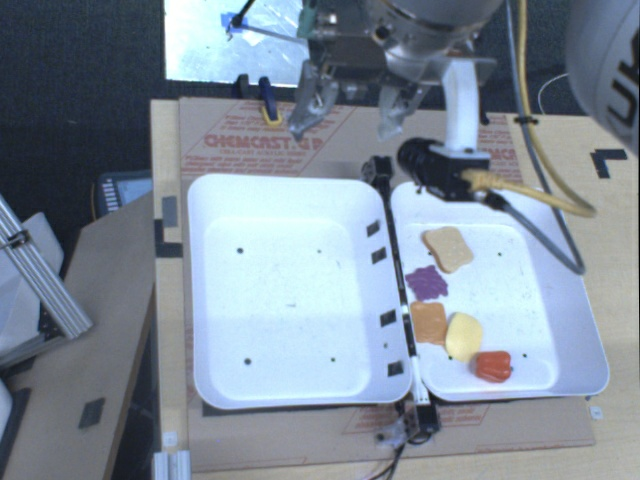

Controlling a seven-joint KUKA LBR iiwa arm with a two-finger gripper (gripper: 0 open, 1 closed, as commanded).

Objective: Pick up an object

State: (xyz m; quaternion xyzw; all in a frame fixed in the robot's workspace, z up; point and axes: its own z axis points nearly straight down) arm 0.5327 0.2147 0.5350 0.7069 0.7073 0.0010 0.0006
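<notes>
Item: grey two-finger gripper point(347, 118), fingers spread apart with nothing between them, raised above the far edge of the bench behind the two bins. Candidate objects, all in the right-hand shallow white bin point(560, 298), along its left side near the divider: tan toast-shaped flat piece point(447, 249); purple lobed cluster, grape-like point(428, 283); orange square flat block point(429, 322), touching or nearly touching the yellow rounded lemon-like piece point(463, 335); red pepper-like piece point(493, 366) nearest the front wall. Left-hand shallow white bin point(290, 298): bare floor with a few dark spots. Handling note, as judgement: the tan piece stands apart from its neighbours and offers the cleanest descent; the orange and yellow pair is crowded, and a finger could land on one while closing on the other. The flat pieces likely want fingers straddling their narrow width. Obscured: upper arm cut off by the top edge; object thickness hard to judge from above; yellow cable point(530, 196) crosses the right bin's far rim.
</notes>
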